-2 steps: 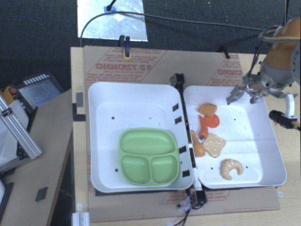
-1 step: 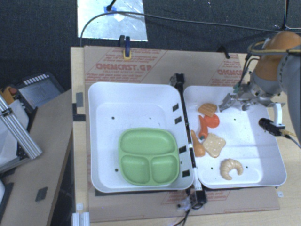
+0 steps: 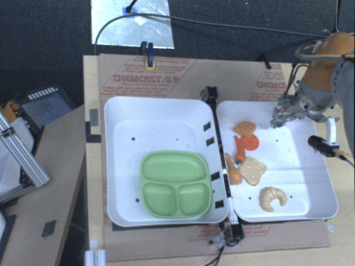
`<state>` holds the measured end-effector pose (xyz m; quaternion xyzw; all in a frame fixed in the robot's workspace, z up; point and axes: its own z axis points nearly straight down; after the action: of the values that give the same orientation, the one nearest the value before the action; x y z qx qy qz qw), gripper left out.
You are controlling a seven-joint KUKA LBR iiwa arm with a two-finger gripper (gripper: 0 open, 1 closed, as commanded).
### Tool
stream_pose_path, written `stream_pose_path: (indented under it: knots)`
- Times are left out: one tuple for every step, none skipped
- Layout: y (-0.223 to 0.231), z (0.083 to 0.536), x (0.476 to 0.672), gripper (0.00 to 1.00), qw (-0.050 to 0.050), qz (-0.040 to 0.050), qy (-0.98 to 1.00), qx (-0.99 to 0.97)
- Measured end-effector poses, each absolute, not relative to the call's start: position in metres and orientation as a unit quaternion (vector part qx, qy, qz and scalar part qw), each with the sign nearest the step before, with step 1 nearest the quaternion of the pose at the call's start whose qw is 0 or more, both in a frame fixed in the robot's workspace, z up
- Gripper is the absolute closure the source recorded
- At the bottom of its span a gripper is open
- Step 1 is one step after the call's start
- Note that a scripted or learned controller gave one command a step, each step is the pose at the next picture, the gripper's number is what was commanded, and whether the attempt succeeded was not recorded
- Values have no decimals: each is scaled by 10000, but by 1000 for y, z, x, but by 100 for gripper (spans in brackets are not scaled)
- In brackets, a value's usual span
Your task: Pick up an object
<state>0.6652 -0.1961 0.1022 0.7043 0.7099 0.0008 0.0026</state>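
Where the grey arm (image 3: pixel 333 76) reaches in from the right, its gripper (image 3: pixel 282 117) hangs over the far corner of the right bin (image 3: pixel 310 165), its dark metal fingers too small and blurred to say whether they are spread or pressed together; nothing can be seen between them. On that bin's smooth white floor, toward its left side, lies a cluster of toy food: a ridged tan cracker (image 3: pixel 244 129), a glossy orange-red piece (image 3: pixel 246 144) just below it, an orange carrot-like wedge (image 3: pixel 233 172) along the bin's left wall, a pale slice of toast (image 3: pixel 252 170) touching it, and a curved beige croissant (image 3: pixel 273 198) nearer the front, apart from the rest. The left bin (image 3: pixel 127 126) holds a matte green plastic tray (image 3: pixel 175 183) with three rounded compartments. Both bins sit on a brown printed cardboard sheet (image 3: pixel 166 73).
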Motion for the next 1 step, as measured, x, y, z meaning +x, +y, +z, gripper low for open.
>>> stream_pose_path:
  knots:
    - [-193, 167, 667, 100, 38, 23, 7090, 7052]
